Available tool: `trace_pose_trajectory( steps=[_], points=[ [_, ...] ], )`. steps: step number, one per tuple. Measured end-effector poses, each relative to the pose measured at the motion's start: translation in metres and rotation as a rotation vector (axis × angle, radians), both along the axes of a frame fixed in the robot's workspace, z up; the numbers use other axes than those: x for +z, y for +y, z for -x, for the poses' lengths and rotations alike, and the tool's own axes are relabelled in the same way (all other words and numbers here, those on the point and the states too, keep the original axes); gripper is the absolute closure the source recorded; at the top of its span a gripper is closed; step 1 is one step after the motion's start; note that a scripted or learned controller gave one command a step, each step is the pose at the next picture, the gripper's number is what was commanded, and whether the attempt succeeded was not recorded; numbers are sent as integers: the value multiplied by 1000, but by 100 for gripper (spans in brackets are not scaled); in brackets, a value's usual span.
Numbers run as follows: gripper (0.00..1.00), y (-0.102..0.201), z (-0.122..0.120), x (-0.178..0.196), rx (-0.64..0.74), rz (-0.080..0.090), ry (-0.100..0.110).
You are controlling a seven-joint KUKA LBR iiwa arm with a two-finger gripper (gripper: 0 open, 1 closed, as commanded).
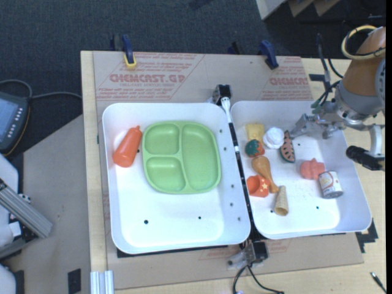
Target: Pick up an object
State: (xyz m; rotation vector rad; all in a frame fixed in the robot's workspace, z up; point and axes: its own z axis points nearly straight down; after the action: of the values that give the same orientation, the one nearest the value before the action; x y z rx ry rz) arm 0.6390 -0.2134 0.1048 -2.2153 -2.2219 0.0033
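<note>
Bench (92,164), cardboard-topped, bearing two shallow white bins side by side. Left bin (177,231): one green divided plate (182,157), three compartments, lying flat near the bin's middle and toward its far side; one orange bottle-shaped toy (127,147), lying tilted just beside the plate's left edge, apart from it. Right bin (343,219): a cluster of small toy foods along its left half. Items: yellow block (255,131) near the far left corner; white round piece (274,138) just beside it; dark green and red round toy (254,147) below the yellow block; watermelon slice (287,148), dark rind, red face, standing on edge to the right of the white piece; tan pear-shaped toy (263,167); orange-red piece (256,187) touching the tan toy's lower side; ice-cream cone (280,200), lying with its point toward the far side; pink star-shaped toy (312,168), well right of the cluster; small can (331,184), lying on its side just beside the pink toy. Arm: grey with orange band, entering from the right over the right bin's far edge. Gripper (309,123): low near the far right of the right bin, close to the watermelon slice but apart from it; whether its fingers are spread or pressed together cannot be told, and nothing is seen between them.
</note>
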Motion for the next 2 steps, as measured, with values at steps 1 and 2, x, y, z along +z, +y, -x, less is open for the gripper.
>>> trace_pose_trajectory(
  steps=[1, 2],
  points=[
    [0, 2, -1, -20, 0, -2, -2],
    [100, 2, -2, -8, 2, 1, -6]
  ],
)
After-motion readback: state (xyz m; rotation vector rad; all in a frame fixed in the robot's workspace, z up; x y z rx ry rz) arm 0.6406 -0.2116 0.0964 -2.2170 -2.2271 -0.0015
